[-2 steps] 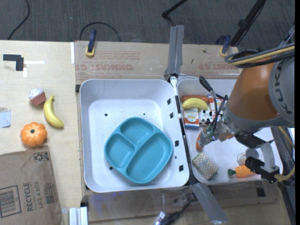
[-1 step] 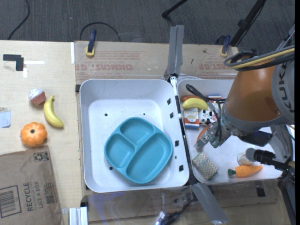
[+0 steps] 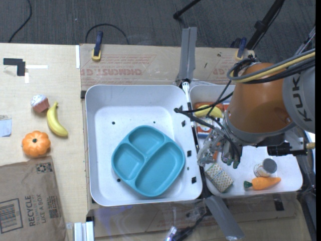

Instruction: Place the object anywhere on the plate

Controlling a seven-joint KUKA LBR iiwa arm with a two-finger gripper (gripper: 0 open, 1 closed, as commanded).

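Observation:
A blue plate (image 3: 148,159) with three compartments lies in the left white bin (image 3: 100,134). My gripper (image 3: 221,156) hangs over the left part of the right bin (image 3: 296,177), beneath the arm's orange band. Just below it lies a speckled beige block (image 3: 219,177). A toy carrot (image 3: 264,183) and a small grey-topped jar (image 3: 264,167) rest to the block's right. A yellow item (image 3: 211,112) and an orange flat packet (image 3: 203,127) lie at the back of that bin, partly hidden by the arm. Nothing shows in the gripper's hold.
The wall between the two bins (image 3: 193,134) runs just left of the gripper. On the bench at left lie a banana (image 3: 56,120), a small pumpkin (image 3: 36,143) and a cupcake (image 3: 39,103), with a cardboard box (image 3: 30,200) in the corner.

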